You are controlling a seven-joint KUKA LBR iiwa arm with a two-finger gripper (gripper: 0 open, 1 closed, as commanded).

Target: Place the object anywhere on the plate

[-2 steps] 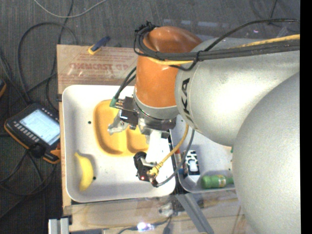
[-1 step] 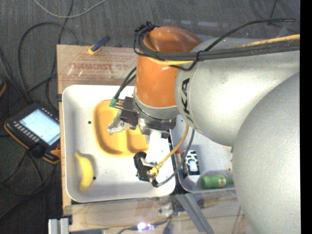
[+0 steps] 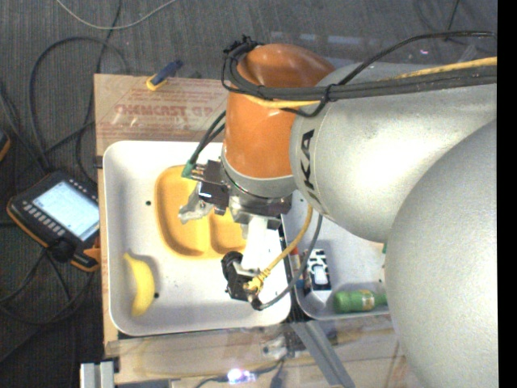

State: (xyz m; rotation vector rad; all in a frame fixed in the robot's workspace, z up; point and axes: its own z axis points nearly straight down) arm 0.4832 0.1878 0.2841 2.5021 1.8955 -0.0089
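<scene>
A single camera looks slantwise down on both bins (image 3: pixel 121 186).

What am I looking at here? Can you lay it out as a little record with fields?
Setting: two white bins side by side, left bin and right bin
Arm: grey arm with an orange band, reaching over the left bin
Gripper: gripper low over the plate
Plate: yellow plate in the left bin, partly hidden by the arm
Banana: banana on the left bin's floor, beside the plate, not on it
Right bin contents: green object and a small white-and-black item
</scene>
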